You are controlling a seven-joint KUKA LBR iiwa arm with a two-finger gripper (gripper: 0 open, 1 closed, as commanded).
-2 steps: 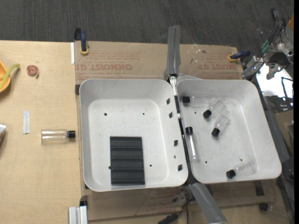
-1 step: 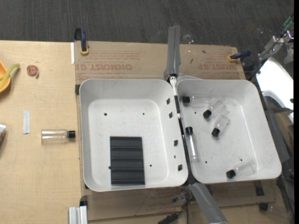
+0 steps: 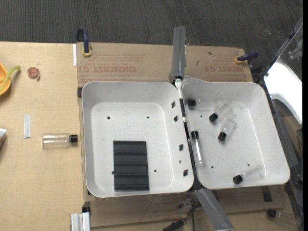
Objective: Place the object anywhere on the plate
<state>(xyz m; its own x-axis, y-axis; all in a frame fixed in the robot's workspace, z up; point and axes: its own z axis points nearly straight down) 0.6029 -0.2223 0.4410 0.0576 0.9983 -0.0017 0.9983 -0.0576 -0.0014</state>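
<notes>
Two shallow white bins sit side by side on a sheet of brown cardboard (image 3: 125, 64) that lies on the table (image 3: 38, 186). The left bin (image 3: 87, 129) holds the plate (image 3: 130, 165), a dark ribbed rectangle lying flat on the bin's floor near its front wall, slightly left of the middle.

The right bin (image 3: 266, 105) holds five small clear vials with black caps, none of them on the plate. One vial (image 3: 196, 150) lies along the bin's left wall, its cap towards the back. Another black-capped piece (image 3: 191, 102) sits close to the back left corner; its clear body is hard to make out. Two vials lie near the bin's middle, just beside each other: the back vial (image 3: 219, 113) and the front vial (image 3: 227, 128), both tilted with their caps towards the lower left. The fifth vial (image 3: 248, 175) rests near the front wall, towards the right corner.

On the bare wooden table left of the bins lies a larger clear bottle (image 3: 57, 139) on its side, black cap pointing at the left bin. Further back are a small reddish disc (image 3: 32, 72) and a yellow object (image 3: 5, 78) cut off by the edge. A blue clamp (image 3: 82, 36) grips the cardboard's back left corner.

Whether the end effector is wide, narrow or holding anything cannot be told.
</notes>
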